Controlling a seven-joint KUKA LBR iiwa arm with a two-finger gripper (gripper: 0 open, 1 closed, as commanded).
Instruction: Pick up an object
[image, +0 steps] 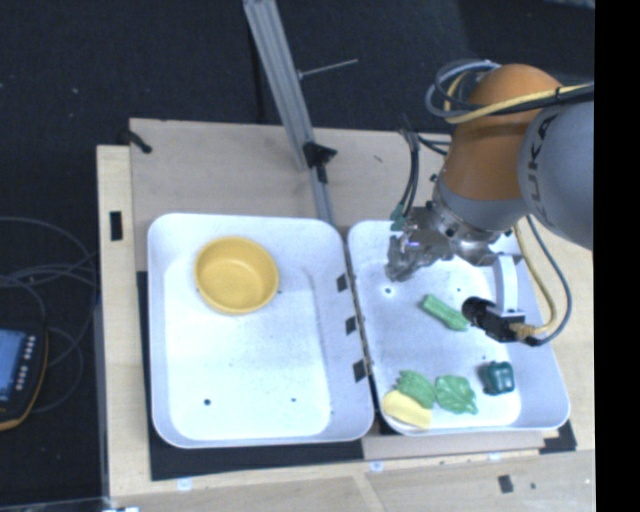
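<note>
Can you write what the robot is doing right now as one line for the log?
claw: over right bin, upper left | nearest: green piece | yellow bowl: left bin | pick: not yet

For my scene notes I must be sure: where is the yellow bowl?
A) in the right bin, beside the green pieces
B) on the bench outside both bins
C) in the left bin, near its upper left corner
C: the yellow bowl sits inside the left bin, toward its upper left corner.

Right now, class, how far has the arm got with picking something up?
Done: the hand is over the right bin. In hand: nothing visibly held. Left: taking an item; the green pod, leafy toys and yellow piece lie on the bin floor.
</note>
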